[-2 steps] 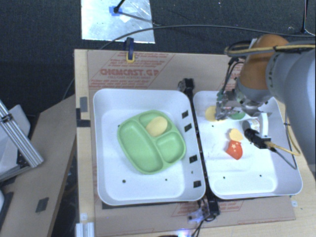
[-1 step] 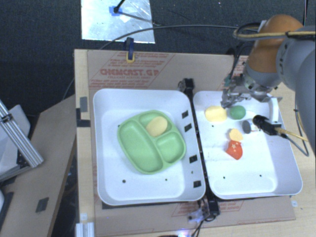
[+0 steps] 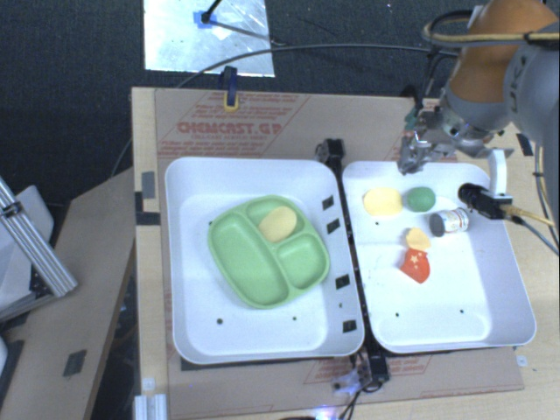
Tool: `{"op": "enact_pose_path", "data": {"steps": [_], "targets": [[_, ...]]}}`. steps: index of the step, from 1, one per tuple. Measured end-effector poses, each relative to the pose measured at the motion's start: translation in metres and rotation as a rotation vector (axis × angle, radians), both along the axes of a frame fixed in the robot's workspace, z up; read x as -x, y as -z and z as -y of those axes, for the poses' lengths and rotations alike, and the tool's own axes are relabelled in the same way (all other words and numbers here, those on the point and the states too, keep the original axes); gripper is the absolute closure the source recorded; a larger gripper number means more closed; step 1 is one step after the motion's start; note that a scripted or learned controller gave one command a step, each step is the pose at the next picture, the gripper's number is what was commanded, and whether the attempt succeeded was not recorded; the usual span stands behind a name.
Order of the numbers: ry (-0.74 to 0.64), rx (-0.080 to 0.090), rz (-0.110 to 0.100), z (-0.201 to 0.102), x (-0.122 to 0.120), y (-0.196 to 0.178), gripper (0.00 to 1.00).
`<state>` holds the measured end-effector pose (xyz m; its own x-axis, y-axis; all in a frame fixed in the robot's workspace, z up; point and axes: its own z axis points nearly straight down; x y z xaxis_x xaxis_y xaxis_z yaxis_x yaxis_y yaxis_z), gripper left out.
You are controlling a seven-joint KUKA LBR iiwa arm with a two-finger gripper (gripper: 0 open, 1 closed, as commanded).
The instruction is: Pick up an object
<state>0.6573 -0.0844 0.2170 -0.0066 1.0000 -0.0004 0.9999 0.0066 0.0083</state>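
Two shallow white bins sit side by side on a tan board printed with red lettering (image 3: 229,128), which rests on a wooden bench (image 3: 96,234) above dark carpet (image 3: 61,68).

Far left, at 9 o'clock: a slanted metal rail (image 3: 31,243) beside the bench edge.

Top left, at 11 o'clock: a shiny foil sheet (image 3: 206,24) on the carpet, with a blue mark and a dark cable crossing it. Below it, a blue and yellow clamp (image 3: 230,87) grips the board's far edge.

Left bin (image 3: 197,322): a green divided tray (image 3: 262,252), tilted, with a pale yellow piece (image 3: 278,224) in its upper compartment.

Black hinges (image 3: 341,234) join the bins down the middle.

Right bin (image 3: 490,313): a yellow disc (image 3: 382,201) at its 11 o'clock, a green ball (image 3: 421,199) just beside that, a silver can (image 3: 450,221) lying at 2 o'clock, a small yellow piece (image 3: 418,239) touching a red piece (image 3: 416,268) near centre.

Upper right, at 2 o'clock: the grey arm with its orange band (image 3: 494,42). The gripper (image 3: 413,157) hangs over the right bin's far rim, near the yellow disc, grasping nothing visible; whether it is spread or closed cannot be told.
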Motion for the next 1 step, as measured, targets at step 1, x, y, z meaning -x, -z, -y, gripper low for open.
{"op": "enact_pose_path", "data": {"steps": [1], "targets": [[0.000,0.000,-0.004,-0.0001,-0.0011,-0.0163,1.00]]}}
